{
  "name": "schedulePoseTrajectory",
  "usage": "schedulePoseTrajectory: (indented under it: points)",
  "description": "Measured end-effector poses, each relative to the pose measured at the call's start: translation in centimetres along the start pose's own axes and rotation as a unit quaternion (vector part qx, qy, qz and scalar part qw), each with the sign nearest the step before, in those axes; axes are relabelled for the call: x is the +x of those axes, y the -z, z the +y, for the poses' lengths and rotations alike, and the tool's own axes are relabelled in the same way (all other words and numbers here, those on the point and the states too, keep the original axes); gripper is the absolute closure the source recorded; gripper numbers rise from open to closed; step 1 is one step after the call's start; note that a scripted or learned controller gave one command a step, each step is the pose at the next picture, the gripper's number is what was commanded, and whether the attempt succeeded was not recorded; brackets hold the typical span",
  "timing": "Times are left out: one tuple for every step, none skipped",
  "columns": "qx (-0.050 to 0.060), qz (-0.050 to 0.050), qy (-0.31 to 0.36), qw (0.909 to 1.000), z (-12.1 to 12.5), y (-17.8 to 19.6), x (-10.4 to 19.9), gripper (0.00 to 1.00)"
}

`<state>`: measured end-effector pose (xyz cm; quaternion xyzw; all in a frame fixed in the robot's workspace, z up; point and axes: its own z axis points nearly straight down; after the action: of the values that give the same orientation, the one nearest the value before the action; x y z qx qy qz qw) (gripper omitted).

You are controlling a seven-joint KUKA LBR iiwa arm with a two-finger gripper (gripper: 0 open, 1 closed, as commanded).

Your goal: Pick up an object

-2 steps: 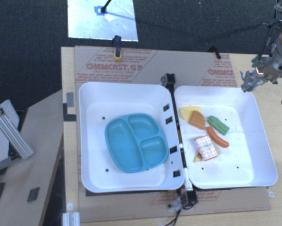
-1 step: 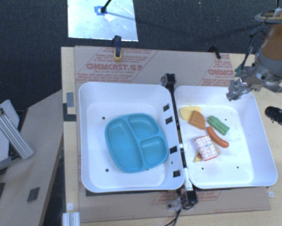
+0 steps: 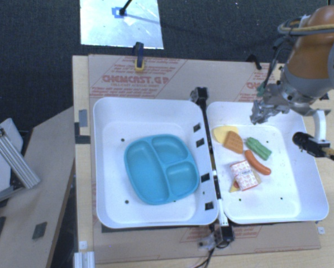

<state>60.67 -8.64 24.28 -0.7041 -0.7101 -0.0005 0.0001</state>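
Grey pincer (image 3: pixel 260 115) hangs over the right bin (image 3: pixel 306 205), above the toy foods (image 3: pixel 242 155); can't tell how it's set.

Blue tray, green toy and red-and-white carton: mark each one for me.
blue tray (image 3: pixel 158 169), camera view, on the divider ridge near the tray's middle.
green toy (image 3: pixel 258 148), camera view, middle of its top face.
red-and-white carton (image 3: pixel 244 175), camera view, centre of its printed top.
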Motion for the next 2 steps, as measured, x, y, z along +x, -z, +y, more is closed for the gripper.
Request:
schedulePoseTrajectory:
  points:
    - [0.000, 0.001, 0.000, 1.0000, -2.0, 0.7, 5.1, 1.00]
    - [0.000, 0.001, 0.001, 1.0000, -3.9, 1.0, 10.1, 1.00]
